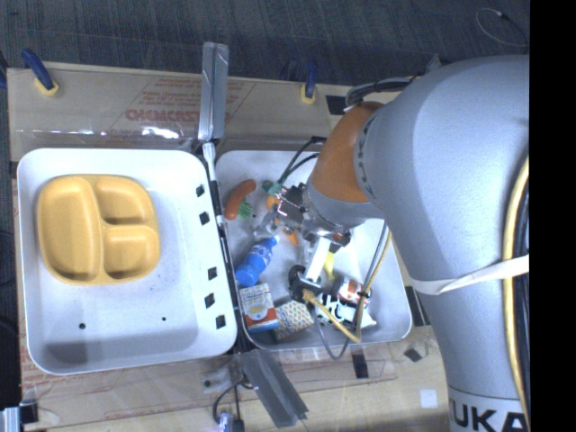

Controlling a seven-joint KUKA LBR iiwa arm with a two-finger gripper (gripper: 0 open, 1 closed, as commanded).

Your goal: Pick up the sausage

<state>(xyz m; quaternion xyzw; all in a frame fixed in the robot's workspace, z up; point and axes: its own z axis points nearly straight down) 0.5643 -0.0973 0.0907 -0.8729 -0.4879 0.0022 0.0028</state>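
The arm (450, 196) reached in from the right and covered much of the right bin (387, 327). The left bin (117, 331) held only a yellow tray (97, 226). Under the wrist, the gripper (288, 207) hung low over the upper middle of the right bin. Its own body hid whether it was spread or pressed together, so that could not be told. A blue bottle (256, 261) lay aslant below it, with a carton (257, 302) at the bin's near edge. The sausage (238, 198), orange-red and small, lay tilted in the upper left corner of that bin, close against the wall shared with the left bin. Small green bits (267, 187) sat just beside it.

The main risk looked to be the wall. With the sausage so close to it, a descent could have jammed one side of the gripper on the rim, or pushed the sausage flat against the wall instead of enclosing it. Its round, smooth shape would probably have let it roll or squirt out of an off-centre pinch. The green bits could have been caught with it.

The sausage lay just left of the gripper, near but apart, and was not held.
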